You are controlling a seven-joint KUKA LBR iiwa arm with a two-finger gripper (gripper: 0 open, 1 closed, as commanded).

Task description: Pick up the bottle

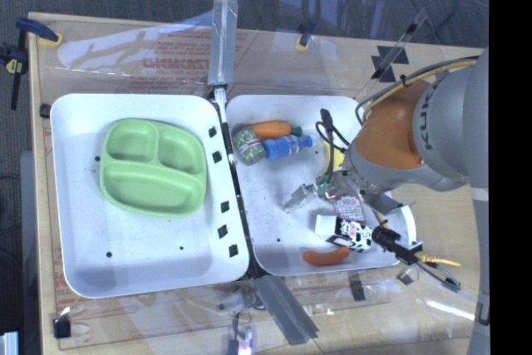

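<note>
Bottle is lying on its side in the right bin, upper-left part, w/ long axis running roughly 9-to-3 o'clock, blue cap toward 3, carrot just beside at 12. Gripper is sitting at approx 5 o'clock from bottle, near but apart, nothing btwn fingers; can't tell how wide it's set.

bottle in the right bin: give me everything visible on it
The bottle is small, clear-looking plastic with a blue cap end and a green, patterned body. It lies on its side in the right bin, near the upper left corner, with the body toward the divider and the blue end pointing right. The carrot lies right beside it, apparently touching. The tool sits apart from it, lower right.
</note>
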